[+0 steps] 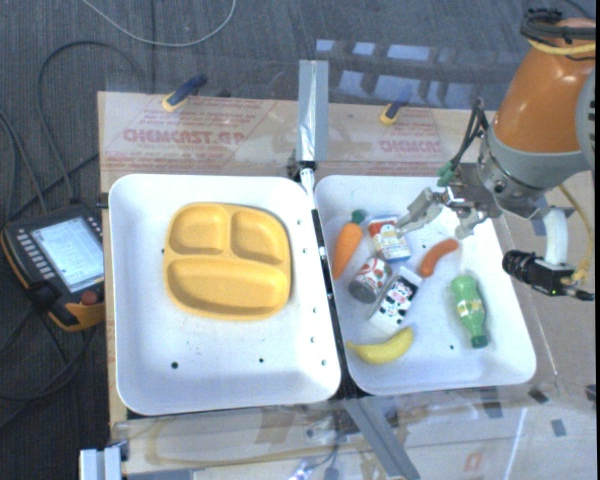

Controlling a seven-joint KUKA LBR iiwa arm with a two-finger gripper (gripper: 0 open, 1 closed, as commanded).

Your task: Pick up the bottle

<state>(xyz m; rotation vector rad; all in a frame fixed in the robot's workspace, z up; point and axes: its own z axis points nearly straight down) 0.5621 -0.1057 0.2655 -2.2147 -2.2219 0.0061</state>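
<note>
Dark grey carpet surrounds a wooden bench [230,133] that carries two shallow white bins side by side. Across the left bin [140,368] sits a yellow divided tray [228,258], alone in the middle. By contrast, the right bin [510,363] is crowded: a carrot [346,248] lies near the left wall, a small carton [387,238] and a can [368,280] sit just beside it, a black-and-white spotted carton [395,301] lies below them, a banana [382,347] rests near the front wall, and an orange-red sausage shape [439,256] lies toward the right. Further right, the green bottle [469,310] lies on its side near the wall, apart from the cluster with nothing on top of it. Reaching in from the right, the arm holds its gripper [442,213] above the bin's upper part, fingers [417,211] spread apart and holding nothing, well short of the bottle. Left of the bench, a teach pendant [58,265] lies on the floor.
</note>
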